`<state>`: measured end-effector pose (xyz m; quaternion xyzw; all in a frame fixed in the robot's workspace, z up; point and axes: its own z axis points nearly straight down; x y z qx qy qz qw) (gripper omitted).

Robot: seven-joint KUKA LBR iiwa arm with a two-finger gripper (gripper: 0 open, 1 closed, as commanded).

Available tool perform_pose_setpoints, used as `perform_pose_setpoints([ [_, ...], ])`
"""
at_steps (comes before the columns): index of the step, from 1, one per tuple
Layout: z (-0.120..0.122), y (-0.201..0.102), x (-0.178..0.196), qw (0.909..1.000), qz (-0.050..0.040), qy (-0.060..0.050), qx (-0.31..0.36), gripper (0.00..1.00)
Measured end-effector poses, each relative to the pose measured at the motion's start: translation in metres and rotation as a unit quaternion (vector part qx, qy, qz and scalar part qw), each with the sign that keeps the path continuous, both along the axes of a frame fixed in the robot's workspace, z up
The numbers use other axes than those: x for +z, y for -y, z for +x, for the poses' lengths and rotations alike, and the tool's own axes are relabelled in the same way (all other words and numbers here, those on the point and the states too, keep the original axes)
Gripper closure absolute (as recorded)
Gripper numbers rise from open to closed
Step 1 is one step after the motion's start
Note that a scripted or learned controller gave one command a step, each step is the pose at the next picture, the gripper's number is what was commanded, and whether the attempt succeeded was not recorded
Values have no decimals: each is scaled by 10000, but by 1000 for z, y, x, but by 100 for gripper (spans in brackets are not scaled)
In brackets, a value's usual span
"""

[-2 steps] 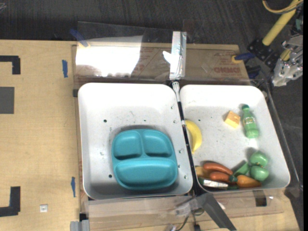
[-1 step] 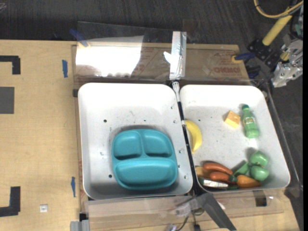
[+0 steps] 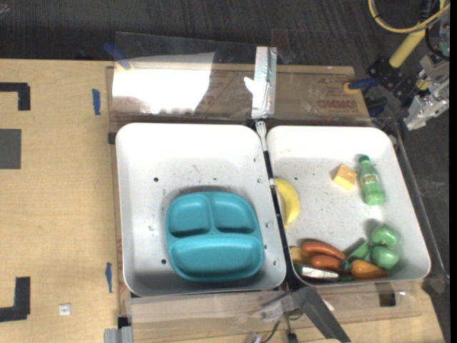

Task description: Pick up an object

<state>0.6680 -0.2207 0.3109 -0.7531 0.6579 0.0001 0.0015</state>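
Nearest the camera, toy vegetables crowd the near edge of the right bin point(image 3: 407, 191): a red sausage-like piece point(image 3: 323, 249), an orange carrot point(image 3: 368, 268) and green peppers point(image 3: 383, 238). They look like light, hard, smooth plastic, and packed so tightly they would be awkward to grip. Farther back, a green bottle point(image 3: 369, 180) lies on its side beside a small yellow block point(image 3: 345, 177); a banana point(image 3: 288, 199) rests against the divider. The bottle seems the easiest pick: stiff, light, apart from the clutter, best pinched across its body. A teal divided tray point(image 3: 213, 236) sits in the left bin point(image 3: 143, 163). At upper right the hand point(image 3: 427, 104) hangs outside the bins; whether it is wide or narrow I cannot tell.
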Motion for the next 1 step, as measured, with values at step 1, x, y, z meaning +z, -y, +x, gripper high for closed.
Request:
perform_pose_setpoints([
  [1,0,-8,3,9973,-1,13,729,100],
])
